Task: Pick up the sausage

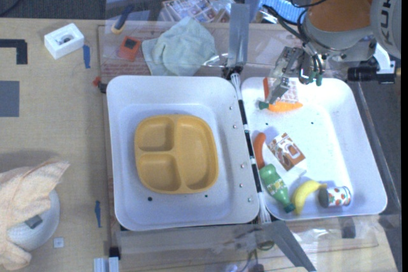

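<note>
- The gripper point(280, 91) hangs at the right bin's point(363, 137) 11 o'clock corner, beside the carrot point(285, 107); open or closed, I cannot tell.
- Risk: descending here would likely grab the carrot instead.
- The sausage point(259, 148) lies against the bin's 9 o'clock wall, its long axis running 12 to 6, touching the green bottle point(275, 183).

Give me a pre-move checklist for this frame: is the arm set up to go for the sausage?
1. Sausage visible in the right bin, by its left wall: ok.
2. Top of the sausage unobstructed: ok.
3. Room around it: not ok; the green bottle lies just below its lower end and the snack packet close on the right.
4. Gripper above the sausage: not ok; it hangs at the bin's top, over the carrot.
5. Gripper free of any object: cannot tell.
</note>
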Controlling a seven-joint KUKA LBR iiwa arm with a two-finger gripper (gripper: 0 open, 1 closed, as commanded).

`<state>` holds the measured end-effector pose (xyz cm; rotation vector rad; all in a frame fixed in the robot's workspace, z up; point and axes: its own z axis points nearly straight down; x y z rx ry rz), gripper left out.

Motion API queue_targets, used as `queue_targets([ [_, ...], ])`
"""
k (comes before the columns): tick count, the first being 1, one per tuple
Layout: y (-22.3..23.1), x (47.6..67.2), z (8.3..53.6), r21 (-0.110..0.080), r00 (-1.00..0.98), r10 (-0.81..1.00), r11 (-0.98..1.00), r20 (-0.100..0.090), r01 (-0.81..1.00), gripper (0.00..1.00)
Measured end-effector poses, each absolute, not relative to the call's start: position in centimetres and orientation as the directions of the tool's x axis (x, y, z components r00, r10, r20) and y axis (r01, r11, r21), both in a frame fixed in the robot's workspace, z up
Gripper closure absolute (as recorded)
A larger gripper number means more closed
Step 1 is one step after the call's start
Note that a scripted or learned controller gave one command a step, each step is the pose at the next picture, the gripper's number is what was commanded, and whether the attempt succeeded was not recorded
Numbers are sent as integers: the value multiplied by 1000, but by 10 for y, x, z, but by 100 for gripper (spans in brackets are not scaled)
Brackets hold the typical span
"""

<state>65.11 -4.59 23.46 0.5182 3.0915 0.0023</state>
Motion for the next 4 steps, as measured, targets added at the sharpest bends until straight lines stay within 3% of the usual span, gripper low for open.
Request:
queue_targets([
  [1,-20,638,259,4,-699,715,699,-6,715,100],
  [2,-20,638,259,4,-699,715,699,-6,715,0],
  [3,-56,577,194,1,-692,722,692,-1,722,0],
  [4,-96,614,153,3,-534,846,534,-4,846,0],
])
